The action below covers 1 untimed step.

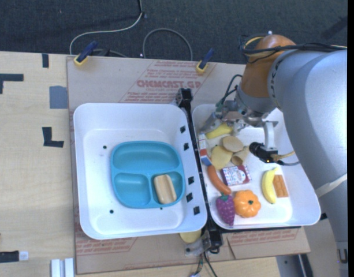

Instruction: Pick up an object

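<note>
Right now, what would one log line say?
arm: over right bin | end effector: near back toys | blue tray: left bin, holds bread

Left bin (90,154) open around blue tray (139,166), right bin (301,203) crowded with food, arm (304,91) overhanging its far end

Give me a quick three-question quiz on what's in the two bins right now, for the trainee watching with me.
1. True or false: the bread roll lies in a compartment of the blue tray.
2. Which bin is the gripper over? A) the left bin B) the right bin
3. Fill in: in the right bin, the purple grapes lie directly beside the orange ____.

Key: 1 true, it lies in the tray's lower right compartment; 2 B, at its far end above the pile of toy food; 3 pumpkin, with the banana just to its right.
</note>
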{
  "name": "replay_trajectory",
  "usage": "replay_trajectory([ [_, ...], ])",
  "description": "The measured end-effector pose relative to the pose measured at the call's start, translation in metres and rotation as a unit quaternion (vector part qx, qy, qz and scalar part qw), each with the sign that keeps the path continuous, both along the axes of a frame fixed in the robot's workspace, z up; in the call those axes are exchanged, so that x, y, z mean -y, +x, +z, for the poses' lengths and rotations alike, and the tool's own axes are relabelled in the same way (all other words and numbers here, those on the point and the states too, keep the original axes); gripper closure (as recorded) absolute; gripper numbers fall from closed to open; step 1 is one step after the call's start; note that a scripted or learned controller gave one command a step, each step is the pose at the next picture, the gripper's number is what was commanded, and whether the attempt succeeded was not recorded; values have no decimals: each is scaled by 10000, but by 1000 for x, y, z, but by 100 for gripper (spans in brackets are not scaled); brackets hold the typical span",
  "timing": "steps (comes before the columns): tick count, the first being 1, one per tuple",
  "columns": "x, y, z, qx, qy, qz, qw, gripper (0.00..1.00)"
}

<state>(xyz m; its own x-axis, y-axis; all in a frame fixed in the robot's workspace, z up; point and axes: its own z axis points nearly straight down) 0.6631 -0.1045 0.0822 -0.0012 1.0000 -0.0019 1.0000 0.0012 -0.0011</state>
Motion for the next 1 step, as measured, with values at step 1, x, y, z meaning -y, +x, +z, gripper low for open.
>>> replay_trajectory([
  [1, 0, 0, 14, -7, 0, 3, 10000, 100],
])
